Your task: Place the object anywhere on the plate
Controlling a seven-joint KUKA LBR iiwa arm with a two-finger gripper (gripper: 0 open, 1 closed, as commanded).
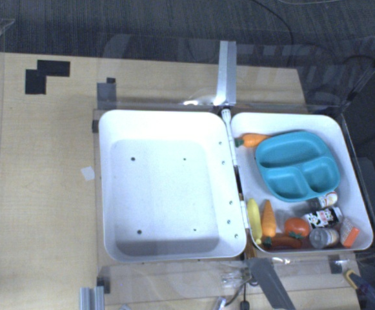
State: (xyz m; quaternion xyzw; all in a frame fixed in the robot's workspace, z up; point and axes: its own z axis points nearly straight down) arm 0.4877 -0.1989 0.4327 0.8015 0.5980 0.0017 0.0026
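A blue divided plate [298, 164] lies in the upper part of the right bin [349, 148]. An orange carrot [252, 140] rests just left of the plate's top edge. Below the plate sits a cluster of small items: a yellow banana [255, 219], an orange carrot-like piece [268, 218], a red tomato [296, 227], a dark sausage-like piece [284, 242], a black-and-white patterned toy [322, 217], a grey can [323, 238] and a small orange piece [350, 236].
The left bin [164, 185] adjoins the right bin along a metal divider [235, 173]. A metal post [227, 71] rises behind the bins. Black markers [46, 74] lie on the wooden bench at the far left.
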